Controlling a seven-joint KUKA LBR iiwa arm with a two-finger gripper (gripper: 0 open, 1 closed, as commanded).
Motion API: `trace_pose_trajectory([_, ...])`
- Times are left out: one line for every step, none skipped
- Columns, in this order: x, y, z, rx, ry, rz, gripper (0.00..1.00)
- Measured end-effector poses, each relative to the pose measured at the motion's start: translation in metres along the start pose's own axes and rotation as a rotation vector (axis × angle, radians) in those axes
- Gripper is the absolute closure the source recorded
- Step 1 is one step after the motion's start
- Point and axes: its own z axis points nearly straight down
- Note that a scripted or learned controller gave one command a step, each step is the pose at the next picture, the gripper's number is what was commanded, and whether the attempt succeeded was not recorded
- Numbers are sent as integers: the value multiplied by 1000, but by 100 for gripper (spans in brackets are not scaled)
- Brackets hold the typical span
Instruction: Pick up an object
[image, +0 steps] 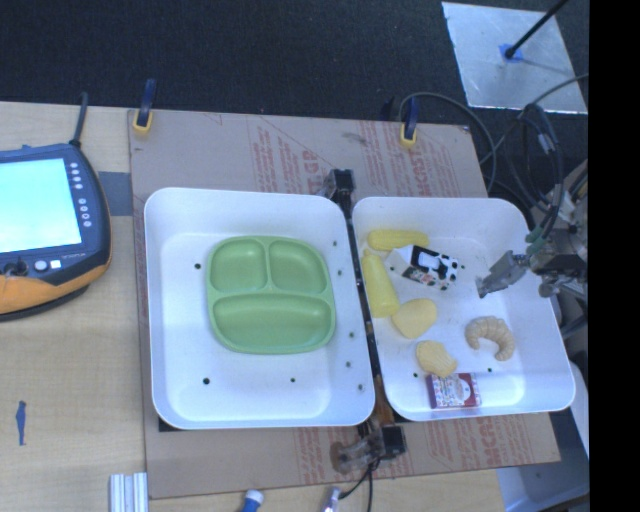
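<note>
Over the right bin's far right edge the gripper hangs with nothing visibly between its fingers; how wide they stand cannot be told. Every candidate lies loose in that bin: a croissant nearest, a cow toy, yellow pieces and a red packet. Judging by this, the pick has not begun; choosing, descending, closing and lifting remain.

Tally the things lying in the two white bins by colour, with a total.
Yellow: 4, banana, long piece, lump, small lump
Green: 1, plate
Tan: 1, croissant
Black and white: 1, cow toy
Red: 1, packet
Total: 8
</note>
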Motion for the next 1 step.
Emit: trace_pose_trajectory([30, 0, 93, 2, 0, -1, 0])
